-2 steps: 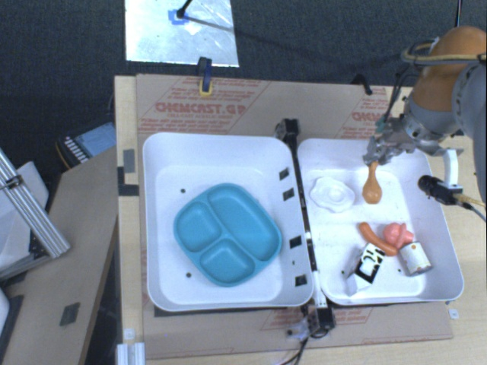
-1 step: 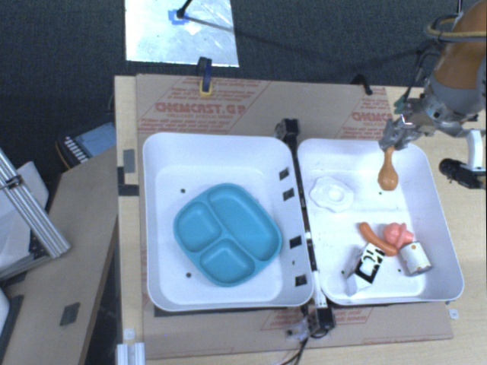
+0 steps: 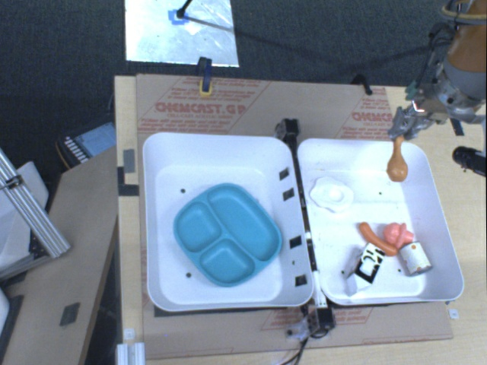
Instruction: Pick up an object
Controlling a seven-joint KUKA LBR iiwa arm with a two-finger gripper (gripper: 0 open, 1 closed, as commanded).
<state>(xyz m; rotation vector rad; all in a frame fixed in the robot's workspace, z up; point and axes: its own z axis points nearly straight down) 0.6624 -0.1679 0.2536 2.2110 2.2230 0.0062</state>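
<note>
The arm reaches in from the right, and its claw (image 3: 402, 130) sits above the far edge of the right bin (image 3: 441, 204). A tan drumstick (image 3: 396, 162) hangs straight down from the claw, thin end up between the fingers, fat end low over the bin's far right part. The claw is closed on that thin end.

The rest of the right bin's things lie on its floor. A fried egg (image 3: 332, 195), white with a pale centre, lies toward the far left of this bin, near the divider. At the near right is a small cluster: an orange sausage (image 3: 375, 237) runs at a slant, touching a pink lump (image 3: 396, 235) just to its right. Near of the pink lump stands a small can (image 3: 415, 258), white with a reddish top, tilted a little. Left of the can, a black and white box (image 3: 369, 265) lies at a slant near the bin's near wall.

The left bin (image 3: 160, 204) holds a blue plate (image 3: 227, 234) with three compartments, lying flat near the bin's middle.

Both bins rest on a brown sheet of cardboard (image 3: 251, 101) printed with red letters, which covers the table. A yellow and blue clamp (image 3: 205, 77) grips the cardboard's far edge. Beyond it, on dark carpet, lies a shiny square plate (image 3: 152, 29) with a thin black rod resting across it.
</note>
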